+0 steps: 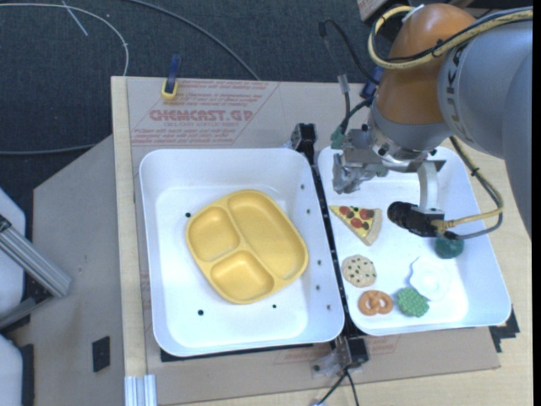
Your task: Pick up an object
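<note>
Camera view: claw (353, 176) seen over right bin (482, 303)
Pizza (358, 222): just below claw (not touched)
Claw state: cannot be told

You see dark carpet floor (254, 24) around the bench, with thin cables (101, 11) lying on it. A cardboard sheet (211, 117) covers the bench top, printed in red.

Pincer (348, 178) finger gap indistinct

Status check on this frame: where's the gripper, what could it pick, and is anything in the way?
Gripper low over right bin, far end, nothing seen between its fingers. Pizza slice lies just below it; cookie and pretzel nearer. Nothing blocking the pizza slice.
</note>
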`<state>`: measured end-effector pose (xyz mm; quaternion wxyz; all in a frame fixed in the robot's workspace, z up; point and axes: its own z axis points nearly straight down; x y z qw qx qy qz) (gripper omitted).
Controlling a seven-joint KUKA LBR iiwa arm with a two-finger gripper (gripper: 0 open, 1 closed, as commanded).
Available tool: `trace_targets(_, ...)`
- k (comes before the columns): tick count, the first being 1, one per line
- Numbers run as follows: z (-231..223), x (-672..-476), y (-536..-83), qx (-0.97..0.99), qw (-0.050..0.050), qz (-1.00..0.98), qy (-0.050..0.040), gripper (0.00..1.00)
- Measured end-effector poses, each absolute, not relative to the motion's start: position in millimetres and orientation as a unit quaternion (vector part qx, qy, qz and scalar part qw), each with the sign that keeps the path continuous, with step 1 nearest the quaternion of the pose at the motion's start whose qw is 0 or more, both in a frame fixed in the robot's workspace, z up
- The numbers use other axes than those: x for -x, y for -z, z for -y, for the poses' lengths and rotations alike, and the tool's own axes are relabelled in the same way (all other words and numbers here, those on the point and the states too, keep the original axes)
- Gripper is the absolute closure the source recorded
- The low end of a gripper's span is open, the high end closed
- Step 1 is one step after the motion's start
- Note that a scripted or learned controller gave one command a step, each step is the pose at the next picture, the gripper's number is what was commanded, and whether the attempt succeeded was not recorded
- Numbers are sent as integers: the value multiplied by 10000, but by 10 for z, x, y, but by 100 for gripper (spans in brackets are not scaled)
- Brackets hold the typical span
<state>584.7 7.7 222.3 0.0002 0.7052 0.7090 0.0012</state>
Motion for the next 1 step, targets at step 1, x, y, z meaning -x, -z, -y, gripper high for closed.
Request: trace_targets(1, -513, -6073, -2325, -7054, 8, -7089, -18, 100)
